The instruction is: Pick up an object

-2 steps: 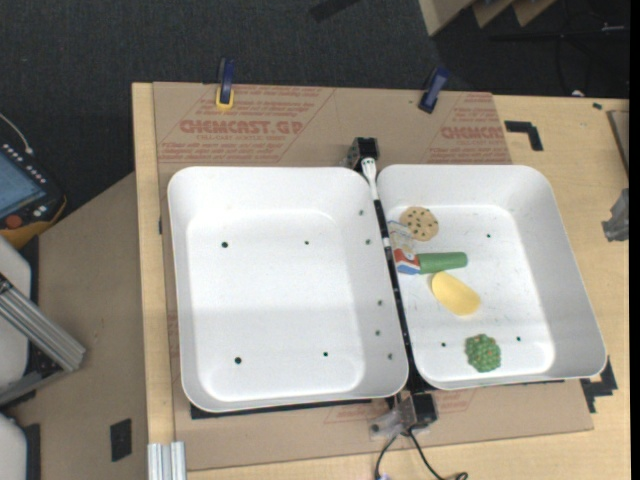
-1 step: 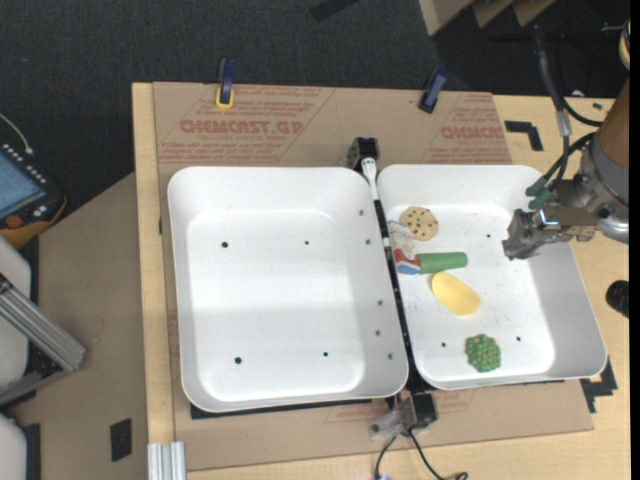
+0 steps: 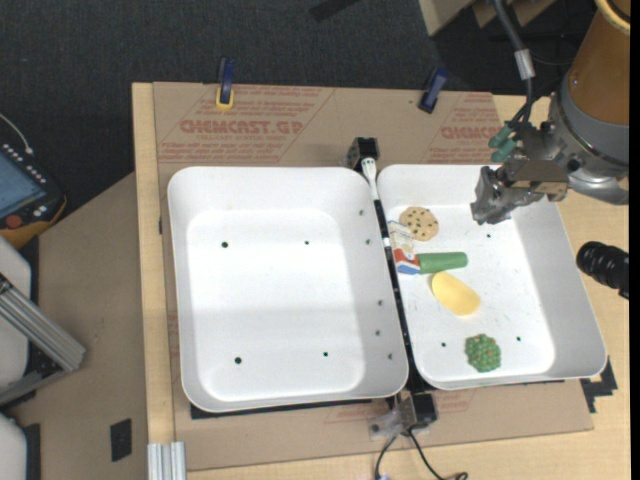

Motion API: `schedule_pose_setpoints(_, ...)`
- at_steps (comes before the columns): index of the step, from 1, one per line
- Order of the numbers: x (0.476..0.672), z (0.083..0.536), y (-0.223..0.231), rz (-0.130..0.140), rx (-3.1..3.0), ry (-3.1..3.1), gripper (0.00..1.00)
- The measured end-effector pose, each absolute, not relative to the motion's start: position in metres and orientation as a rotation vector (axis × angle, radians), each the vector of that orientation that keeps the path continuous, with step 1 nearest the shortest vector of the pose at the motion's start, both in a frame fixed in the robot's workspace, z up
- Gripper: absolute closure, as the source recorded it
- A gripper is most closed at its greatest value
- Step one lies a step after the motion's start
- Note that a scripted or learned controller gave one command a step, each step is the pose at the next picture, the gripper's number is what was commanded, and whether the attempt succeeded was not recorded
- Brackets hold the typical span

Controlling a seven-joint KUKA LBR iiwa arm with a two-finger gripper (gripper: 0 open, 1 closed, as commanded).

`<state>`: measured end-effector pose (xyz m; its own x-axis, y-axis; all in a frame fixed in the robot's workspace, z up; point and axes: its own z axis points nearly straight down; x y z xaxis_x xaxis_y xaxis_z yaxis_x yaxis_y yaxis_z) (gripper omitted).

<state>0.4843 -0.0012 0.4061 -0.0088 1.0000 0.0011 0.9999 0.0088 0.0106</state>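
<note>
Cookie [image 3: 419, 223] is the nearest pick: round, flat, tan w/ dark chips, in the upper left part of the right bin [image 3: 560, 268], close to the divider. It lies down-left of the gripper [image 3: 490, 211], which hangs over the bin's upper middle on the arm coming in from the right. Can't tell the claw's state; nothing visibly gripped.

Other candidates, all in the same bin:
- Green cylinder [image 3: 441, 262], smooth, plastic-looking, long axis approx left-right, just below the cookie.
- Red/white/blue piece [image 3: 405, 261] touching the cylinder's left end, against the bin wall; shape unclear.
- Yellow lump [image 3: 455, 294], smooth, oval, just below the cylinder.
- Green knobbly ball [image 3: 483, 353], bumpy surface, near the front edge, well apart from the claw.

Left bin [image 3: 275, 288]: glossy white, shallow, rounded corners.
</note>
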Motion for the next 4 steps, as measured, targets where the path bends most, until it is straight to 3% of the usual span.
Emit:
schedule_pose_setpoints(2,0.48,0.445,0.101,0.008,2.213,2.227,1.0)
schedule_pose_setpoints(3,0.514,0.429,0.134,0.002,2.217,2.225,1.0)
schedule_pose_setpoints(4,0.477,0.396,0.127,-0.009,2.225,2.223,1.0)
